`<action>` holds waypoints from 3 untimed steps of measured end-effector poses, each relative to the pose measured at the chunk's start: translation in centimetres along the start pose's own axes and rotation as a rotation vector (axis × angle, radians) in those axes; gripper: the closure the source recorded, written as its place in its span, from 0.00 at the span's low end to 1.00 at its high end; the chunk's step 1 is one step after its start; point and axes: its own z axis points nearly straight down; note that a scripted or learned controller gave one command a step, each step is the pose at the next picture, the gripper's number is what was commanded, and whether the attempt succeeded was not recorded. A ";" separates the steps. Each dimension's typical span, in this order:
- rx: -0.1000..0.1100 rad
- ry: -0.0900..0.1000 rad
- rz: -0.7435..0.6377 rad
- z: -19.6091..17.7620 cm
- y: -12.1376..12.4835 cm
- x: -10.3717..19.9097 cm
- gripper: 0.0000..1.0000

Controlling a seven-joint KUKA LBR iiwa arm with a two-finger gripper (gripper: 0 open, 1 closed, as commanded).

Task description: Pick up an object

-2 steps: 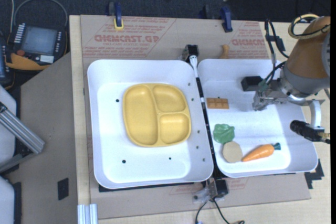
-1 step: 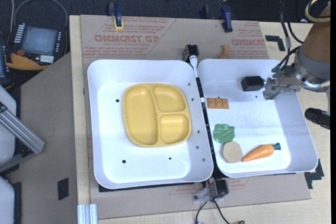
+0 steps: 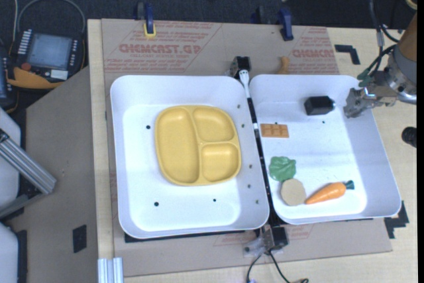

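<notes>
Pincer [image 3: 356, 103] at right bin's [image 3: 377, 149] far right rim, finger state unclear. Black block [image 3: 318, 105] just left of pincer; carrot [image 3: 327, 193] well nearer.

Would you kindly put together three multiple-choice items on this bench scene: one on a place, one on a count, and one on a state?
1. Where does the yellow divided plate lie?
A. left bin
B. right bin
C. on the cardboard

2. How many objects lie in the right bin?
A. two
B. five
C. eight

3. How does the gripper stand?
A. carrying the carrot
B. at the right bin's upper right rim, nothing visibly held
C. over the plate

Key:
1 A, the plate fills the left bin.
2 B, black block, waffle, green piece, round tan piece, carrot.
3 B, the carrot lies on the bin floor.
</notes>
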 end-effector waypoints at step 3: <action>0.010 0.005 -0.004 -4.2 0.0 9.8 1.00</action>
